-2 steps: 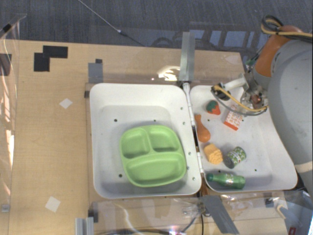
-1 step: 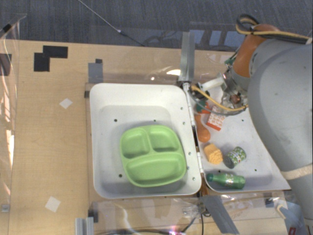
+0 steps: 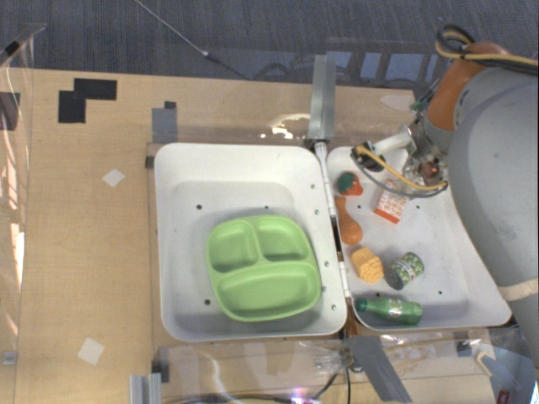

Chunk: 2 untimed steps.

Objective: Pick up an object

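The right bin (image 3: 459, 259) holds several small things: a red and green toy vegetable (image 3: 349, 183), an orange carrot-like piece (image 3: 349, 222), a red and white carton (image 3: 390, 207), a yellow-orange block (image 3: 367, 264), a green patterned can (image 3: 406, 269) and a green bottle (image 3: 389, 310) lying on its side. My gripper (image 3: 418, 165) hangs over the bin's far part, just above and to the right of the carton. I see nothing held in it.
The left bin (image 3: 181, 225) holds a green divided tray (image 3: 264, 268). A metal divider (image 3: 323, 154) runs between the bins. The arm's grey body (image 3: 497, 192) covers the right bin's right side.
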Available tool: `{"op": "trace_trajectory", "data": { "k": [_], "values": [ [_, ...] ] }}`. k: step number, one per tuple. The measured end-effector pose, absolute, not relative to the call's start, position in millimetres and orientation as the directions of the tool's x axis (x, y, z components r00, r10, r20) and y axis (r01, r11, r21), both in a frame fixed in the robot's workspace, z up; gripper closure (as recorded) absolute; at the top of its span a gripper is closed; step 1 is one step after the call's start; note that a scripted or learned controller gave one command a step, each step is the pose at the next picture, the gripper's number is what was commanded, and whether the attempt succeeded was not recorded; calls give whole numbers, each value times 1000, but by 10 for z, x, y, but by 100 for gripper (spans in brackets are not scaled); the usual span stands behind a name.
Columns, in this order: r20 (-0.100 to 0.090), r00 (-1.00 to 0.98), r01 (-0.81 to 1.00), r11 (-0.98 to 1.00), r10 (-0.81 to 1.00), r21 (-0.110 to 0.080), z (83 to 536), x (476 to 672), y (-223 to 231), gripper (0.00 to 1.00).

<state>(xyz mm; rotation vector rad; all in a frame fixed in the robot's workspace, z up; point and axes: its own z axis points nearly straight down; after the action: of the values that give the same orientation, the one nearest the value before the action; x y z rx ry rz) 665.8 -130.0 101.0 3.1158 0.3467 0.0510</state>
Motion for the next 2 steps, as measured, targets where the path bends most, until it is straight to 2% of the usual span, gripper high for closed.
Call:
{"op": "trace_trajectory", "data": {
  "k": [1,2],
  "values": [
    [27,977,209,-978,210,15,1001,6546,-2075,100],
    [22,978,207,-978,208,16,994,6719,-1977,100]
  ]
}}
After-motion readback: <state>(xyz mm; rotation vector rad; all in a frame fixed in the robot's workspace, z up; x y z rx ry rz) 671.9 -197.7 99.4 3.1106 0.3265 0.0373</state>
